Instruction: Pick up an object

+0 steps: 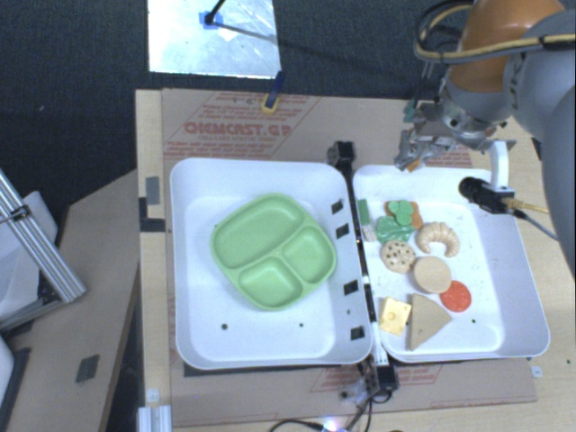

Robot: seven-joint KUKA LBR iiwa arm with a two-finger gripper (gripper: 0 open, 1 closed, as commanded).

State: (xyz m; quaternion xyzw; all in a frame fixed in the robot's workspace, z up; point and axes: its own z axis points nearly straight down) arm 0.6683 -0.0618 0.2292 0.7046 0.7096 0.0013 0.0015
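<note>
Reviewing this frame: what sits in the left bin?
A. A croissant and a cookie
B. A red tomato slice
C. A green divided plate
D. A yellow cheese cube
C: the green divided plate lies alone in the left bin, while the croissant, cookie, tomato slice and cheese cube all lie in the right bin.

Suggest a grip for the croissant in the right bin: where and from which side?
Take the croissant across its thick middle, coming straight down from above. It lies flat, curved, with its horns pointing toward the near edge. Closing across the narrow width of the arc probably suits best. The round cracker and cookie sit close, so keep the gripper fingers off those sides.
</note>
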